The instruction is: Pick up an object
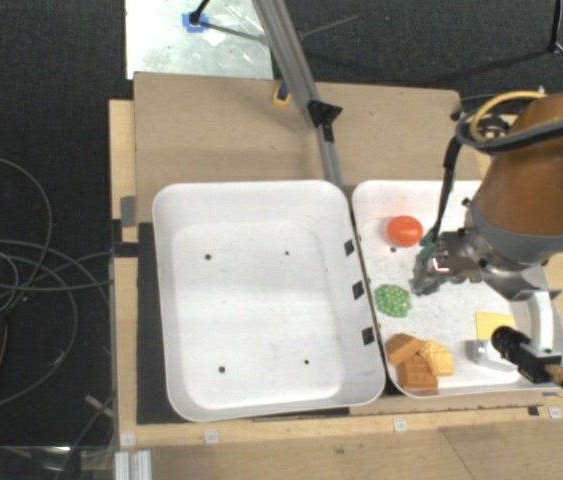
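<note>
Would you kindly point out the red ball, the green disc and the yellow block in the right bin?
red ball (405, 231), camera view, centre of its top.
green disc (393, 300), camera view, middle of its face.
yellow block (492, 324), camera view, middle of its flat top.

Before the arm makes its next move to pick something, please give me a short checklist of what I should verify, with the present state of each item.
1. Objects are in the right bin: ok. A red round object, a green round object, orange waffle-like pieces and a yellow piece lie there.
2. Gripper is over the right bin: ok, between the red and green objects.
3. Something is held between the fingers: cannot tell, they are too small and dark.
4. Objects stand apart for a clean grasp: ok for red, green and yellow; not ok for the orange pieces, which touch each other.
5. Left bin offers a target: not ok.
</note>
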{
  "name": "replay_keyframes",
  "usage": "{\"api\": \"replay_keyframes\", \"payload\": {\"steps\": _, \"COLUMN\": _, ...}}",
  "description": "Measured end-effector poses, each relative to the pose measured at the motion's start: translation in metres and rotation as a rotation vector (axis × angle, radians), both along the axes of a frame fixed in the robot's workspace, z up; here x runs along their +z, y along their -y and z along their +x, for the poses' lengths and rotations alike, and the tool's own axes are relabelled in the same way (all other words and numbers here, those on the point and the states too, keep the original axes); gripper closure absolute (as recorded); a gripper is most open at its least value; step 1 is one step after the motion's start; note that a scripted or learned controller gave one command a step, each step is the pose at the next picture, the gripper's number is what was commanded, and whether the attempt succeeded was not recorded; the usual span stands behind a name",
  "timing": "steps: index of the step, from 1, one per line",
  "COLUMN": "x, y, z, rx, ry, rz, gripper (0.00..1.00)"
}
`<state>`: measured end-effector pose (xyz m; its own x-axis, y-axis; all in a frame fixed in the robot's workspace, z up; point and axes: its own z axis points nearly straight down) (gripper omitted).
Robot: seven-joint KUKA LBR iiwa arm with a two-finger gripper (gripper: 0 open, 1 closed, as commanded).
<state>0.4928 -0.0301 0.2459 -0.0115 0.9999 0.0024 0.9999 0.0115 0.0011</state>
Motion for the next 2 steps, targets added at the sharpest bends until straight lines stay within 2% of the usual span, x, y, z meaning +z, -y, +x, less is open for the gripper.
{"api": "replay_keyframes", "payload": {"steps": 2, "x": -0.005, "y": -0.088, "z": 0.0, "rx": -0.001, "ry": 0.0, "rz": 0.0, "gripper": 1.0}}
